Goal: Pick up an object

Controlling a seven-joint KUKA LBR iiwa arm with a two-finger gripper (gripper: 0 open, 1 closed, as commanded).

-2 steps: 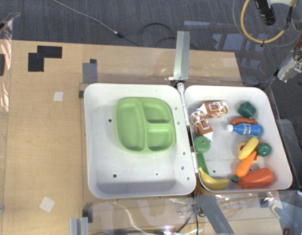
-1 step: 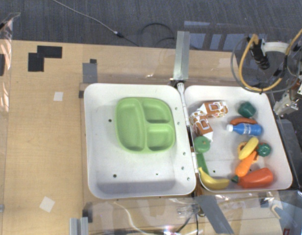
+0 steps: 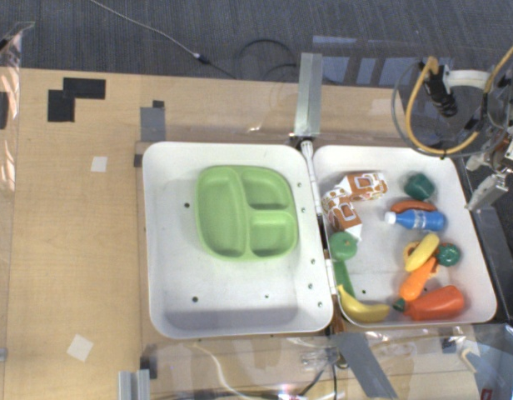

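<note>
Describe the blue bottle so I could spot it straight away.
Look in the right-hand bin, the crowded one. In its upper half, below a dark green toy, lies the blue bottle on its side. It is the lone blue item, white-capped with a red stripe.

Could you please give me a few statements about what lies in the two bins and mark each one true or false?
1. The green divided plate lies in the left bin. True.
2. The blue bottle lies in the left bin. False: it lies in the right bin.
3. A yellow banana lies near the right bin's front edge. True.
4. The green divided plate holds toy food. False: its compartments are bare.
5. The gripper is above the right bin's right rim. True.
</note>
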